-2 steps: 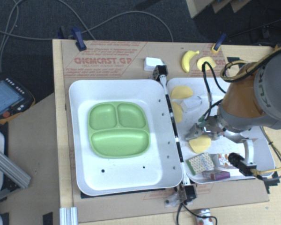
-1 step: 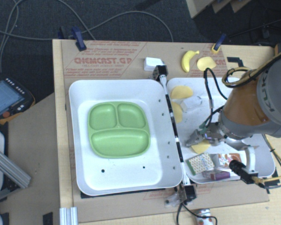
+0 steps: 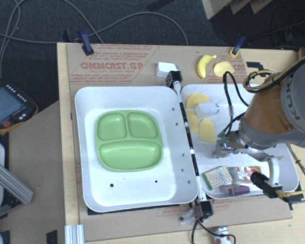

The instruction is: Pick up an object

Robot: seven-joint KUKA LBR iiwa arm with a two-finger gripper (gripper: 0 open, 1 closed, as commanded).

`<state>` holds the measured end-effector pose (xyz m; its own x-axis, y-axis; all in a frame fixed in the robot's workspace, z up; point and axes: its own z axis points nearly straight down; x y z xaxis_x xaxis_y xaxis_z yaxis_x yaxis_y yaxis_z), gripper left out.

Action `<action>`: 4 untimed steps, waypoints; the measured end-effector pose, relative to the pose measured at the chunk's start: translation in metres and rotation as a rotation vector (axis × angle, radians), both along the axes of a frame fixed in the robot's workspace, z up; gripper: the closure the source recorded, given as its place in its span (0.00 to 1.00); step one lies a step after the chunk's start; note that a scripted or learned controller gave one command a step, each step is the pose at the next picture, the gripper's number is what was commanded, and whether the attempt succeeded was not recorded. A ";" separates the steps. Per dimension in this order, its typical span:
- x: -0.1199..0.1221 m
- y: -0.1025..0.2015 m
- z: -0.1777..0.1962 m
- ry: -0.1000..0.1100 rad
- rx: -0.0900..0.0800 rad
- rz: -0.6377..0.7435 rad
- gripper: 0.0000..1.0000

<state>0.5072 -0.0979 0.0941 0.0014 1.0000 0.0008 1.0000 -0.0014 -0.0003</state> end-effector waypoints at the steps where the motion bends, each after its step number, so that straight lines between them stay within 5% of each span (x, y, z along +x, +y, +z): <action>1: 0.037 0.046 0.091 -0.002 -0.001 0.003 1.00; 2: 0.037 0.046 0.090 -0.001 -0.001 0.003 0.00; 3: 0.081 0.002 -0.010 -0.001 -0.002 0.001 0.00; 4: 0.072 -0.008 -0.009 0.002 -0.001 0.001 0.00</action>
